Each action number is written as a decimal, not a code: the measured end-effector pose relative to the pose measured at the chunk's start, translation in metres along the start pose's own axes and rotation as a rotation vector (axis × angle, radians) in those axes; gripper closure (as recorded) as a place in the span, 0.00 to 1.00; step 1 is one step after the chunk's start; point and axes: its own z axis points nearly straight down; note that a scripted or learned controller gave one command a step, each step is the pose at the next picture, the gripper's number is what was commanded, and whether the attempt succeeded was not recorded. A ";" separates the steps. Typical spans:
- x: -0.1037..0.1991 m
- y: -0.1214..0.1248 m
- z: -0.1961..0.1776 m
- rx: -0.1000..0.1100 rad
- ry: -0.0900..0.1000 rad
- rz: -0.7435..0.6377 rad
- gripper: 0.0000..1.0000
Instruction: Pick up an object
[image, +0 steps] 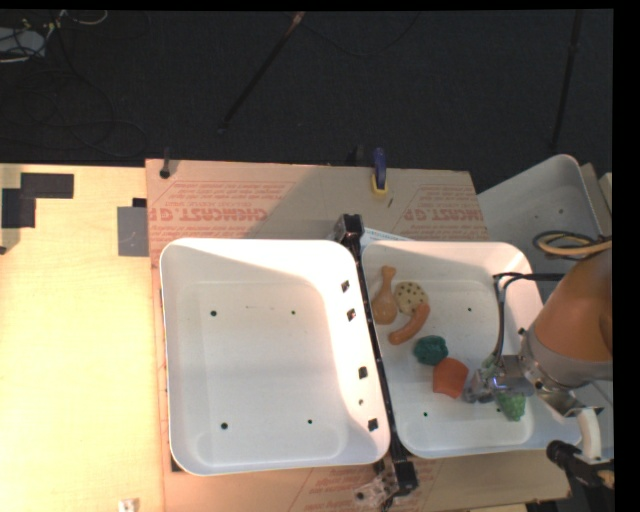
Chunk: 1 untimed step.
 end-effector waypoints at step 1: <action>0.066 0.011 -0.208 -0.016 0.000 -0.009 1.00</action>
